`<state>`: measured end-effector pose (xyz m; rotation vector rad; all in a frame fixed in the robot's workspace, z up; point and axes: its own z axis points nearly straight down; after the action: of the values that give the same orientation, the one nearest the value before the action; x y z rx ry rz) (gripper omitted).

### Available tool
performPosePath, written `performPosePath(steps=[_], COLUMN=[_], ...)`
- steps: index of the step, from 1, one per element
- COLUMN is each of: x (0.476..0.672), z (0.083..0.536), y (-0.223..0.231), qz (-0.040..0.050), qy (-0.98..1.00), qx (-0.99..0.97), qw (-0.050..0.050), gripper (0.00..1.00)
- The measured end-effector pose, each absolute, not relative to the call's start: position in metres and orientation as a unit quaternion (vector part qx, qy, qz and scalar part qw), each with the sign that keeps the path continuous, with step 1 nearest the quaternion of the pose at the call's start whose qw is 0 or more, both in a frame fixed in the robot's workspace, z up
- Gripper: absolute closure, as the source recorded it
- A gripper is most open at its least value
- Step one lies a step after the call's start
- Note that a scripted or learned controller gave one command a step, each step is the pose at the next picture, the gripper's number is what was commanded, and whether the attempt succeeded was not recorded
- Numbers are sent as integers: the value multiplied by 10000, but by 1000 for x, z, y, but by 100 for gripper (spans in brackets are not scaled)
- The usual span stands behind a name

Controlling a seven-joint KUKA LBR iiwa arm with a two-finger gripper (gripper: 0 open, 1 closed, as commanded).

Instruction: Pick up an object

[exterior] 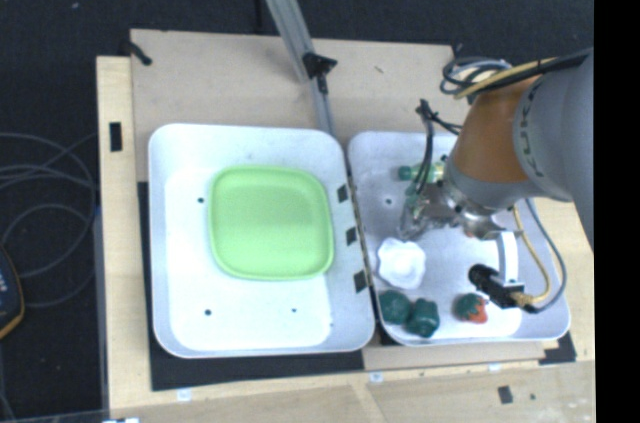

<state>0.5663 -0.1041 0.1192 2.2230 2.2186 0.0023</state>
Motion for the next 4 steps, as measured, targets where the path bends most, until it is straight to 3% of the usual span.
performPosePath(steps=[1,3,4], x=[571,560,560], z=[164,258,279], y=[-110,-115,-116], qz=[13,17,9], qy=[7068,7070,7071], qx=[7074,7072,7071], qw=[17,21,9], gripper=[100,100,100])
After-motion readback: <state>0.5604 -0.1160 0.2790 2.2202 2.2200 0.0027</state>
